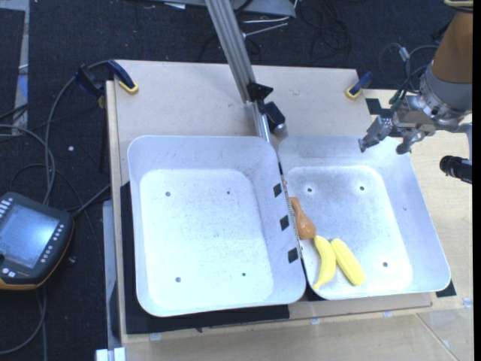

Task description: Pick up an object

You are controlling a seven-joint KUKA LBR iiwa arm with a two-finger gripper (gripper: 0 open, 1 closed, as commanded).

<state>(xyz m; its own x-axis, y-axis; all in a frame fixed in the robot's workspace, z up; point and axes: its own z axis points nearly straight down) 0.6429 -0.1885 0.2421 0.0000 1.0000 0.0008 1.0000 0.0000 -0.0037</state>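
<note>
Banana [325, 261] lies roughly up-down.

Cropped and unclear parts
The arm [455, 47] is cut off by the right edge; the tool [385, 143] is too small to read.

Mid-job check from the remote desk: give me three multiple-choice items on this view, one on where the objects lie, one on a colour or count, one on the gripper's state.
1. Where do the objects lie?
A. In the left bin
B. In the right bin, near its left wall
C. On the bench outside the bins

2. How many yellow objects are there?
A. One
B. Two
C. Four

3. What is the gripper doing?
A. Carrying a yellow object
B. Pressing on the left bin's floor
C. Holding nothing, open, above the right bin's far edge

Answers:
1 B: the orange object and the yellow objects sit in the right bin.
2 B: two lie side by side.
3 C: the gripper shows nothing between its spread fingers.
</note>
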